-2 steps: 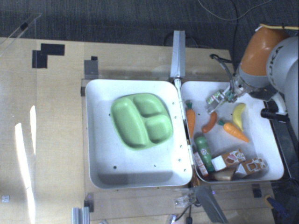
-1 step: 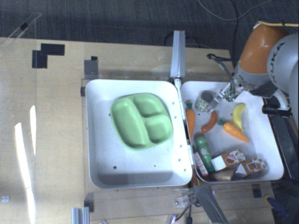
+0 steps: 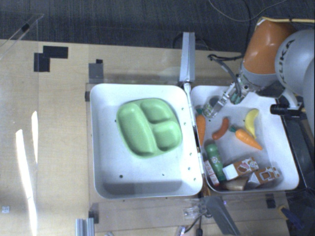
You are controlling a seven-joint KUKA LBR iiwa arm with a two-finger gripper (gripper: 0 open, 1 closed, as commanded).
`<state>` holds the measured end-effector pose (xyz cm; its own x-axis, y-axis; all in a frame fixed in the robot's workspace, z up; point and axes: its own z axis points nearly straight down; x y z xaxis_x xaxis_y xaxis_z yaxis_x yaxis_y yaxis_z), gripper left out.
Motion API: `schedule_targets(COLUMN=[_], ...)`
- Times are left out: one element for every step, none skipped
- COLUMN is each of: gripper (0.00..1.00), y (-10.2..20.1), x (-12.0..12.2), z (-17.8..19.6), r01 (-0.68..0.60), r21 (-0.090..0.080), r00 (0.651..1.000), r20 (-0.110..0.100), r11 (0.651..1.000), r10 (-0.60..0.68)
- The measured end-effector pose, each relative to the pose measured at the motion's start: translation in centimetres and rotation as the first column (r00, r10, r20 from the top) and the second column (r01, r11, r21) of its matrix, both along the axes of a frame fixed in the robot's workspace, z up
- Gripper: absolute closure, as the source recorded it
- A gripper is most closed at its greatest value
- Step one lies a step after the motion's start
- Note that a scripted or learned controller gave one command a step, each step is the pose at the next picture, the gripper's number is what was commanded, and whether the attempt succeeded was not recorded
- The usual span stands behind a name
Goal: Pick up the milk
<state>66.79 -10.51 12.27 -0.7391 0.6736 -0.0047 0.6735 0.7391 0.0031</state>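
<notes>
Brown-and-white, the milk carton (image 3: pixel 253 170) lies on its side at the near edge of the right bin (image 3: pixel 290 178), beside a green bottle (image 3: pixel 214 156). Farther back, the jaws (image 3: pixel 212 107) hover near the carrot (image 3: pixel 247 138) — whether open, I cannot tell. Best approach: descend squarely across the carton's narrow sides.
</notes>
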Motion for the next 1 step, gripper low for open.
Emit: schedule_targets(gripper=[0.0], y=[1.59], x=[-0.52], z=[1.59], r01=[-0.096], r21=[-0.001], r00=[0.995], r20=[0.004], r11=[0.995], r10=[0.096])
